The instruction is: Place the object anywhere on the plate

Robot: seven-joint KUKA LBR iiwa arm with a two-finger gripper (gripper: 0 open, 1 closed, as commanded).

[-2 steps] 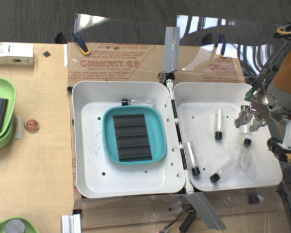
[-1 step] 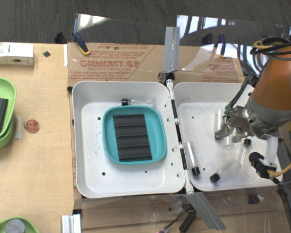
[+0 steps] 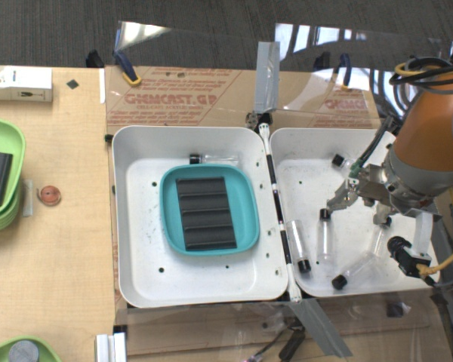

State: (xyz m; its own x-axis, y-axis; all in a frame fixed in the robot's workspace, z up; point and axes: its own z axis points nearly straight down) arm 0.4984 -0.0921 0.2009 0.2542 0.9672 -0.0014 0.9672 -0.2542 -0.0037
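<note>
The teal plate [image 3: 249,210] lies in the left bin [image 3: 136,225] and carries a black ribbed block [image 3: 205,213] at its middle. A clear tube with a black cap [image 3: 208,158] rests just behind the plate. In the right bin [image 3: 302,164] lie several more clear tubes with black caps, such as one [image 3: 296,246] near the divider and one [image 3: 324,231] beside it. My gripper [image 3: 360,208] hangs over the right bin's right half, open, its fingers spread with nothing between them. It is well away from the plate.
A further tube [image 3: 351,271] lies at the right bin's front and a black cap [image 3: 337,159] near its back. Cardboard [image 3: 181,93] and clear plastic sheets stand behind the bins. A green tray [image 3: 4,176] sits on the bench at far left.
</note>
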